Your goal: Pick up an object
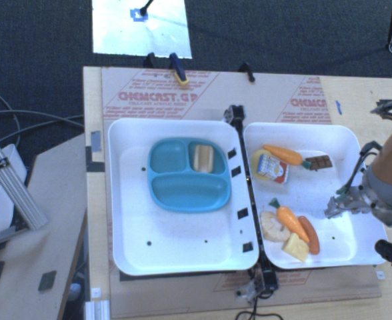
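Several pickables sit in the right bin (343, 137): nearest the gripper (338, 207) are the carrot (288, 217) and sausage (309, 233). Gripper hovers over bare floor by the right wall, nothing held; can't tell its opening. Approach the carrot across its width. Open room right of it.

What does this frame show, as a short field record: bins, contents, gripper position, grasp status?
left bin: blue divided plate with a tan bread piece in its upper right compartment
right bin: two carrots, chocolate bar, small packet, sausage, cheese wedge, pale round item
gripper: over the right bin's right side, apart from the food
grasp: nothing seen held
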### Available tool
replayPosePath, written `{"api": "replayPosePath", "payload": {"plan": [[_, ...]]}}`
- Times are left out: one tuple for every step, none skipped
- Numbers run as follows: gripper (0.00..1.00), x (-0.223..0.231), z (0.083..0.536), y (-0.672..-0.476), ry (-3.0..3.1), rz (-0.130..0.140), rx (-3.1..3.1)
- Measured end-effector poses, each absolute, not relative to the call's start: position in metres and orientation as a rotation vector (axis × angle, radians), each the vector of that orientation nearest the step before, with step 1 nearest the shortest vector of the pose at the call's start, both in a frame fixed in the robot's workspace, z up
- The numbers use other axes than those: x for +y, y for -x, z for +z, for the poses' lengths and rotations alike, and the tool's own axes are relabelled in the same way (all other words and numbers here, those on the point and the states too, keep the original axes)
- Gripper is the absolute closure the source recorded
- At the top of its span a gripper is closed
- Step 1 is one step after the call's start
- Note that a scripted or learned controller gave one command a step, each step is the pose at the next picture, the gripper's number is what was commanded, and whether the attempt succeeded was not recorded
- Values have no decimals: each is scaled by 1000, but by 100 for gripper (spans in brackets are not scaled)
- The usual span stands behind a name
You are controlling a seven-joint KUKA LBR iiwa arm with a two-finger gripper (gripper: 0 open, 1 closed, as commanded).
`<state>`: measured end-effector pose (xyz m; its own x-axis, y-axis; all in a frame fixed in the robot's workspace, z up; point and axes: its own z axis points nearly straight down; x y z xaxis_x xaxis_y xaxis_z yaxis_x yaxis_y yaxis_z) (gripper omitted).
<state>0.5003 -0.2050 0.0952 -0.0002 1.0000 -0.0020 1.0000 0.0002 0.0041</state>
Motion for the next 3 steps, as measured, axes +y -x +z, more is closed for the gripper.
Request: {"api": "replayPosePath", "payload": {"plan": [[100,-202,140,-497,-2214,4,2222],[100,-207,185,-498,-2213,4,2221],[100,-208,227,-500,-2212,5,2221]]}}
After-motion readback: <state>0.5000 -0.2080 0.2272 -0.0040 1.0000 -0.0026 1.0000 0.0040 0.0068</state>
